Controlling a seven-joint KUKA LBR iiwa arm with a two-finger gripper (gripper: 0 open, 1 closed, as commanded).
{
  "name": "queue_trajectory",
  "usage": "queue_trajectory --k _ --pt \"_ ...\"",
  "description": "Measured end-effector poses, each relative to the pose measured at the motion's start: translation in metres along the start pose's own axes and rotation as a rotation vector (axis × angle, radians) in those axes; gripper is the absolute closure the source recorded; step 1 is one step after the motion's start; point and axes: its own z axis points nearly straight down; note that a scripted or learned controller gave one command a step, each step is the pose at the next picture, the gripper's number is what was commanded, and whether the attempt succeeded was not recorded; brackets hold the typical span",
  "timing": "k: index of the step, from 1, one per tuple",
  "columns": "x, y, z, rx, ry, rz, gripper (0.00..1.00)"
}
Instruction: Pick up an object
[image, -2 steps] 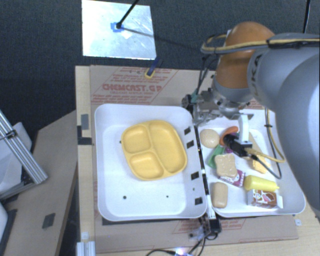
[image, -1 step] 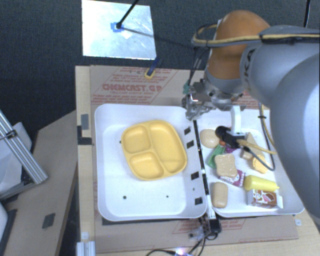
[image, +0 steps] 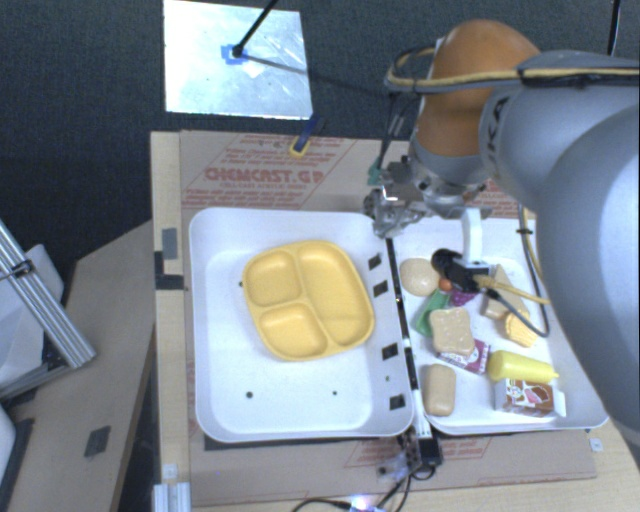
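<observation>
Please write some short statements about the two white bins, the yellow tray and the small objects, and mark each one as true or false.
1. The yellow three-compartment plastic tray lies in the left white bin. True.
2. The tray's compartments hold several objects. False: the compartments are bare.
3. The small toy food items, such as the tan bread-like slice, lie in the right white bin. True.
4. The grey arm with the orange band reaches in from the left. False: it comes from the right.
</observation>
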Motion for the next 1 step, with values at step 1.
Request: queue_trajectory --k 1 --pt "-0.0023 -0.0098 -0.0075 0.001 0.0 0.004 1.0"
